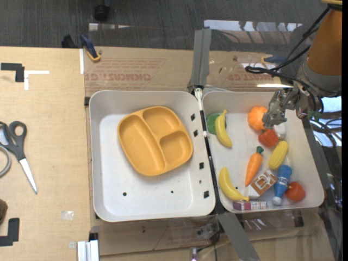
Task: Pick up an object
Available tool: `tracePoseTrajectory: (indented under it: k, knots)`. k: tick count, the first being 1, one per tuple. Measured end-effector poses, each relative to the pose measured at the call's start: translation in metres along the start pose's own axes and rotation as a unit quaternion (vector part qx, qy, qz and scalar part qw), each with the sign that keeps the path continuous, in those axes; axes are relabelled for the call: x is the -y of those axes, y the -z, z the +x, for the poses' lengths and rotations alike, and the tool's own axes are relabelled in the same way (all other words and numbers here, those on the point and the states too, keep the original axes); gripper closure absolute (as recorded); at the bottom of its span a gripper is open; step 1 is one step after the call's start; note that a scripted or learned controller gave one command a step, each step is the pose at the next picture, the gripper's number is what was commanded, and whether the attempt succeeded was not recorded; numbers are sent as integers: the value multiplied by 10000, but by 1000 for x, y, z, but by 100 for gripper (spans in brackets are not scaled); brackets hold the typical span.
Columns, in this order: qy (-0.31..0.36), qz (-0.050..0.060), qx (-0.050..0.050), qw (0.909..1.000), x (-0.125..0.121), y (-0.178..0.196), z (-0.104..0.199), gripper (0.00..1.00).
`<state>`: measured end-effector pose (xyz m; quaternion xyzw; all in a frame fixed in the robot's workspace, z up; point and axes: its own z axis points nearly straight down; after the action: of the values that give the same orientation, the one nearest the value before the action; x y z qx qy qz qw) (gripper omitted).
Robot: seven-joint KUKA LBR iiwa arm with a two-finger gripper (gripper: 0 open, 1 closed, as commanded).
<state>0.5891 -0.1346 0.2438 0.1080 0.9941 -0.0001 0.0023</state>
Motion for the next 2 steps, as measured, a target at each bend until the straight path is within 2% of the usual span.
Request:
tracePoseTrajectory:
  k: [1,2]
  knots:
    - [488,-3,-1,9988,26,-130,72,100]
    - [-1679,2,-20,9858,-26,-152,81,100]
